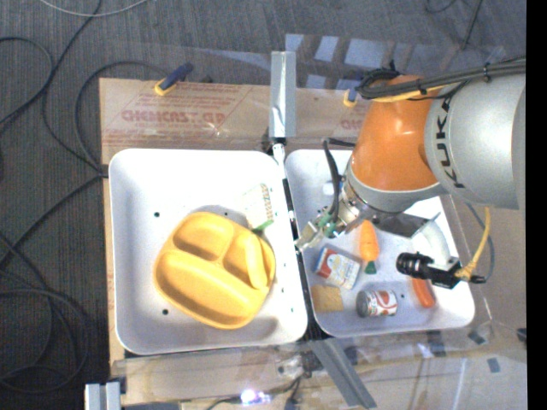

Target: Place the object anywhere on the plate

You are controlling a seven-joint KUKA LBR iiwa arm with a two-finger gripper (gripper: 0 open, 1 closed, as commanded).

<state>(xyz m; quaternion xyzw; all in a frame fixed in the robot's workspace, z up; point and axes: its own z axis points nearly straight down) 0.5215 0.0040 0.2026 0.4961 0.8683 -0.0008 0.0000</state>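
A yellow divided plate (214, 267) lies in the left bin (137, 195). A small pale object with a green bit (261, 207) rests at the plate's upper right rim, partly on the bin floor. My gripper (318, 227) hangs low over the left edge of the right bin (457, 314), close to the wall between the two bins. The grey and orange arm covers the bin's upper part. Just right of the gripper lies an orange carrot (367, 243), and below it a small white and red carton (338, 267). I see nothing clearly held.
Further down the right bin lie a tan biscuit-like piece (326, 297), a red and silver can (378, 303) on its side and a small orange-red piece (423, 294). A whitish item (433, 236) sits by the arm.
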